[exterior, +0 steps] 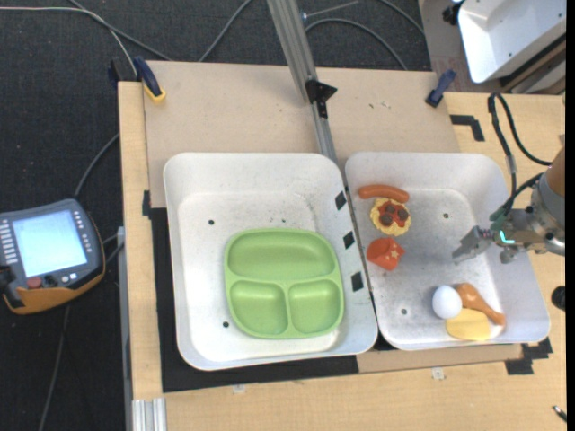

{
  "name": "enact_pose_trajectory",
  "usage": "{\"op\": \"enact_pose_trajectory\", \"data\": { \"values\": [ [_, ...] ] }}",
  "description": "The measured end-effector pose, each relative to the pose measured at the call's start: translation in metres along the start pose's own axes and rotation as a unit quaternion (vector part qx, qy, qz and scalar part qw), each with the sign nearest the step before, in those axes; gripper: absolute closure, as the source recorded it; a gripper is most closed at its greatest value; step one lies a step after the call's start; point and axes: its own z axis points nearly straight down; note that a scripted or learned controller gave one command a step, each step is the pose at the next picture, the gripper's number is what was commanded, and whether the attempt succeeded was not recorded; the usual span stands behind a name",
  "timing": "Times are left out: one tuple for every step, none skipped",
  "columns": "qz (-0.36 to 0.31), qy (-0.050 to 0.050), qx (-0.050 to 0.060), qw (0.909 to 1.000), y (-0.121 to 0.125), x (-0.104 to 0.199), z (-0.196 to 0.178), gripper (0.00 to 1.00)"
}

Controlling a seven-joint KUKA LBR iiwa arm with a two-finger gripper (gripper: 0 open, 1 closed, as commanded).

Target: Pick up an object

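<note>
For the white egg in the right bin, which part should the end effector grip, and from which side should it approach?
Grip the white egg across its round middle, coming straight down from above. It lies low on the floor of the right bin, and the orange drumstick touches its right side, so closing along the near-far line probably avoids that neighbour.

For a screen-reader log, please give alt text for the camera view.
The pincer hangs above the right bin, which holds a hot dog, pizza slice, red piece, white egg and drumstick. The left bin holds a green divided plate.
</note>
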Motion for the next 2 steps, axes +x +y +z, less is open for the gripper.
{"op": "enact_pose_trajectory", "data": {
  "values": [
    [0.000,0.000,0.000,1.0000,0.000,0.000,0.000,0.00],
    [0.000,0.001,0.002,1.0000,-0.001,0.001,0.042,0.00]
  ]
}}
